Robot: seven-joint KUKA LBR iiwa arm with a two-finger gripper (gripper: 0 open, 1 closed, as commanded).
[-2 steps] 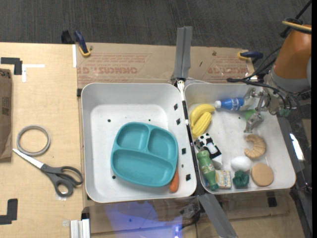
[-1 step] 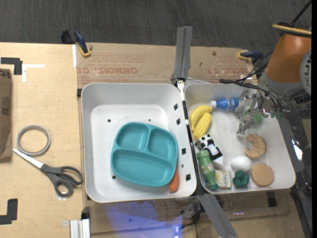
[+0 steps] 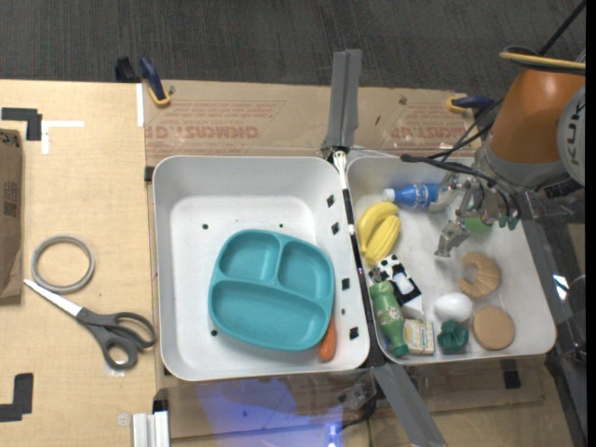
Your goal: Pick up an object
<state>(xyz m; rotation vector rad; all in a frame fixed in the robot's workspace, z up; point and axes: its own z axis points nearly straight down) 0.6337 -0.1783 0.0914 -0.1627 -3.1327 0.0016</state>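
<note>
Camera view, from above at a slant. You have the arm (image 3: 535, 119) entering from the right, orange band visible, with the pincer (image 3: 453, 240) low over the upper middle of the right bin (image 3: 533, 329). Its fingers point down and to the left; whether they are parted or closed you cannot tell from here, and nothing shows between them.

Right bin contents, for your pick: a blue-capped bottle (image 3: 413, 195) lying near the back wall, just left of the pincer. A yellow banana (image 3: 379, 231) lies against the left wall. Below it sits a black-and-white toy (image 3: 397, 278), then a green bottle (image 3: 385, 318) lying lengthwise along the left wall. A small carton (image 3: 420, 335) sits beside the green bottle near the front. A white egg-shaped item (image 3: 453, 306) lies mid-bin, with a dark green item (image 3: 453, 338) just in front of it. A tan ribbed disc (image 3: 480, 275) lies just below and right of the pincer; a flat brown disc (image 3: 493, 328) lies nearer the front right corner.

Left bin (image 3: 177, 250): a teal divided plate (image 3: 273, 290) and an orange carrot (image 3: 327, 342) at the plate's lower right edge.

On the bench (image 3: 74, 184) to the left: scissors (image 3: 98, 323) and a tape roll (image 3: 62, 263), near each other.
</note>
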